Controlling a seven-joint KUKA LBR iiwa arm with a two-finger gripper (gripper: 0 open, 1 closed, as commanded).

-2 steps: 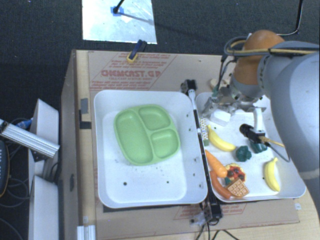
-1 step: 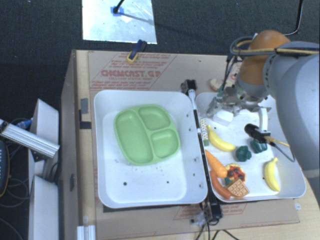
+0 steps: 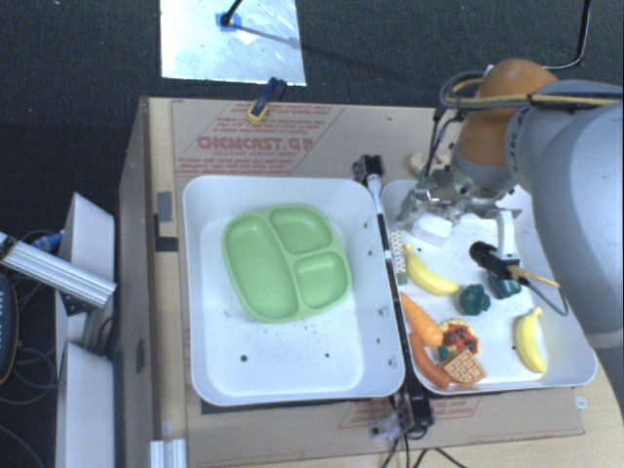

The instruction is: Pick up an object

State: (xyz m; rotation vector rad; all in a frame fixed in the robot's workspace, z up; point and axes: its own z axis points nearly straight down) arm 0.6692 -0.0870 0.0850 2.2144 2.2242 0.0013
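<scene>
Approach step, by my read: the claw sits low in the right bin, far-left corner, fingers apart w/ nothing between them. Nearest target is a banana just below it; a carrot, dark green piece and 2nd banana lie further on. Left bin holds a green divided plate (not a likely pick). Next: center over banana, drop, close.
</scene>
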